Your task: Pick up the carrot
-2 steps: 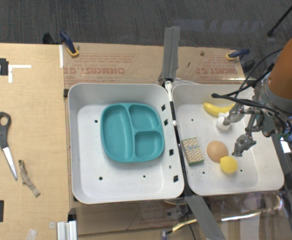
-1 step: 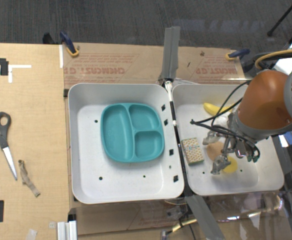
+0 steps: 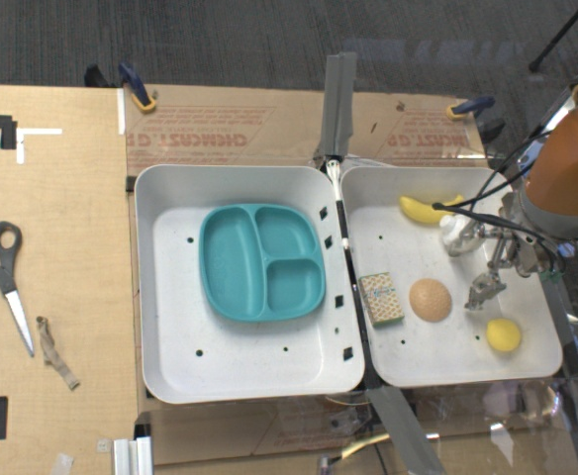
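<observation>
Four small items crowd the right bin (image 3: 388, 369) as the gripper (image 3: 483, 293), jaw state unclear, hangs between egg (image 3: 431, 300) and lemon (image 3: 504, 335), risking a wrong grab with no carrot identifiable.

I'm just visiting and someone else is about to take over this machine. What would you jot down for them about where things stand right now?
Gripper: over the right bin, between the egg and the lemon; whether it is open or shut cannot be told, and nothing is seen held.
Carrot: I cannot pick one out. The right bin also holds a banana and a small patterned box.
Left bin: holds a teal divided plate.
Done: no pickup is visible.
Left: find the carrot, grasp it and lift it.
</observation>
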Tool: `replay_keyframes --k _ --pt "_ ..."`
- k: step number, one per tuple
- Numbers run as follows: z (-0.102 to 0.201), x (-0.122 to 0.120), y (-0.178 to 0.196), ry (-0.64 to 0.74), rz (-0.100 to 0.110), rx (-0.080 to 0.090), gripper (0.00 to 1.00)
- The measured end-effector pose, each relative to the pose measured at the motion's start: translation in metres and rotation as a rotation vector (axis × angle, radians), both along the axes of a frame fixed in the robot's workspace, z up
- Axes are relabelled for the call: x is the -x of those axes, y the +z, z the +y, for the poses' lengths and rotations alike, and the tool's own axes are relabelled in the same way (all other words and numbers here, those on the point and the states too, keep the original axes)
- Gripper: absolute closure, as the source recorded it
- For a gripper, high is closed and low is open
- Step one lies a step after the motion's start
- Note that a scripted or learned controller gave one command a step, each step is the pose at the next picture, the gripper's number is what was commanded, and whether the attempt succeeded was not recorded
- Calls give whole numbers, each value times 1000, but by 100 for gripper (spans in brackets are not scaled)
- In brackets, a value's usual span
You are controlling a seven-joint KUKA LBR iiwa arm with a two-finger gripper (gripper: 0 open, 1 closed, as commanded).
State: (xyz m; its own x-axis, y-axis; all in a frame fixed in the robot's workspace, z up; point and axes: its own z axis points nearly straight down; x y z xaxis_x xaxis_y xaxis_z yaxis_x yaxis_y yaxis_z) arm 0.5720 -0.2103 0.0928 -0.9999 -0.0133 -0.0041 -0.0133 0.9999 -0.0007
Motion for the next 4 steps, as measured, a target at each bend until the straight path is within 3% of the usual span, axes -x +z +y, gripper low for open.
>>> replay_keyframes --k 1,2,3,4 --pt "75 -31 0 -139 -2 -1 0" --pt "-12 7 11 -452 1 -1 0" --pt "-12 38 36 -424 0 -1 0" --pt "46 83 13 71 1 -1 0"
